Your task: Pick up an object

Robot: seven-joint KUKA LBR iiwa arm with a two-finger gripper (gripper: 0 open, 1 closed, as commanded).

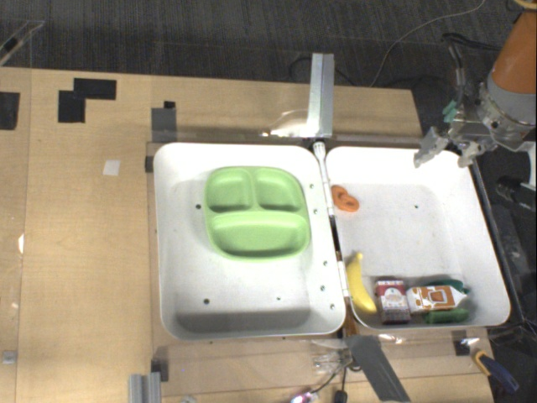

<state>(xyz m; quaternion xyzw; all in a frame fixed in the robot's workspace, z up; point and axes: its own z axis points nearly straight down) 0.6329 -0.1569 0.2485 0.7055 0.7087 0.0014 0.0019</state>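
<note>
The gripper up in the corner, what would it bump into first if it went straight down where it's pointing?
Probably the bare white floor of the right bin near its far corner; the gripper hangs above it, though depth is unclear.

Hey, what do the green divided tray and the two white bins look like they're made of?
The green divided tray looks like moulded plastic with a matte finish: even colour, rounded compartment edges, hardly any glare. The left bin and right bin also look like plastic, smooth and slightly glossy, with soft highlights along rounded rims; thin painted metal can't be ruled out.
</note>
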